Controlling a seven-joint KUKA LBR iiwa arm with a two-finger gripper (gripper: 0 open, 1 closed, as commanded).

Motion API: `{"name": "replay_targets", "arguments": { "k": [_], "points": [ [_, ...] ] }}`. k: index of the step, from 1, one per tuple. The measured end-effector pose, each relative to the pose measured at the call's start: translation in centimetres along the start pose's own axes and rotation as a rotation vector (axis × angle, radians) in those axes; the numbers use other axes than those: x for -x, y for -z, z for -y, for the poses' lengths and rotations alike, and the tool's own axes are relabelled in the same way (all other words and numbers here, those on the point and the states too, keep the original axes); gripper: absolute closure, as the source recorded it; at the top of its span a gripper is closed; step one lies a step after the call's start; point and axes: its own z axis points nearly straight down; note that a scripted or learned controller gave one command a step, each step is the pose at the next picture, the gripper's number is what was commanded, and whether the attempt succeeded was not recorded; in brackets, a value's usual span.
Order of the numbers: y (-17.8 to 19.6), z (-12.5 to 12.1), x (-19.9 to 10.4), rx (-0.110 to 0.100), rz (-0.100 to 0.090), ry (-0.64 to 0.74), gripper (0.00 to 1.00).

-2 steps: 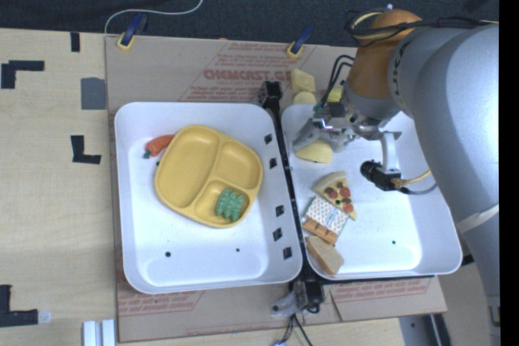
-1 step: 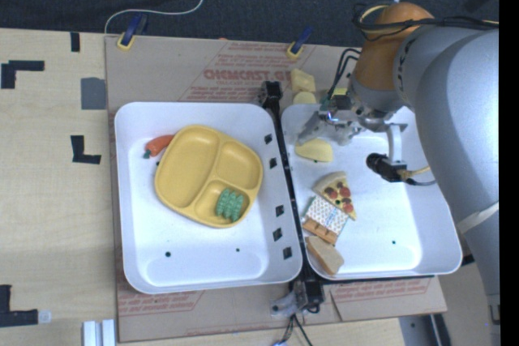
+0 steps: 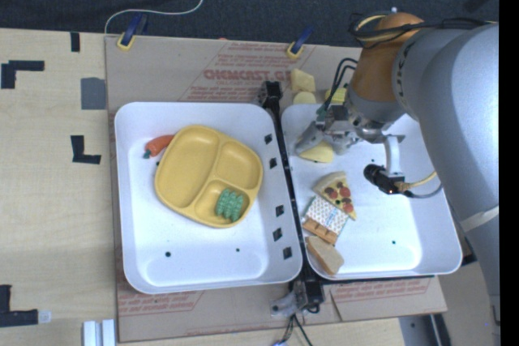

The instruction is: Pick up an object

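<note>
Camera view: fixed overhead, slanted, two white bins side by side on a cardboard sheet over a wood bench
Arm [image 3: 454,93]: grey with orange band, comes in from the right, reaches down into the right bin's upper left part
Gripper [image 3: 324,138]: low over a pale yellow piece, too blurred to tell how it stands or if it grips anything
Pale yellow piece [image 3: 318,152]: right bin, upper left, right at the gripper tip, contact unclear
Right bin [image 3: 405,243]: also holds a pizza slice toy [image 3: 336,192] near the middle, a checkered wafer block [image 3: 323,216] just below it, touching or nearly so, and a tan wedge [image 3: 327,258] near the front edge
Yellow chunks [image 3: 302,87]: two pale bits at the right bin's back rim, beside the arm
Left bin [image 3: 138,198]: yellow divided plate [image 3: 195,170] in the centre, tilted slightly
Green item [image 3: 230,205]: sits in the plate's lower right compartment
Orange item [image 3: 158,144]: carrot-like, on the bin floor just beside the plate's upper left edge
Clamps [image 3: 130,32]: blue-yellow clips on the cardboard's back edge
</note>
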Motion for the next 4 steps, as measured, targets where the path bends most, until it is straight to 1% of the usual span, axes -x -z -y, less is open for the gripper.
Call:
{"name": "replay_targets", "arguments": {
  "k": [1, 2, 3, 4],
  "points": [
    [1.6, -0.4, 0.2, 0.012, 0.004, 0.0, 1.0],
    [1.4, -0.3, 0.2, 0.01, 0.004, 0.0, 0.0],
    [0.0, 0.4, -0.3, 0.001, -0.001, -0.001, 0.0],
    [0.0, -2.0, -0.6, -0.002, -0.001, 0.002, 0.0]
  ]
}}
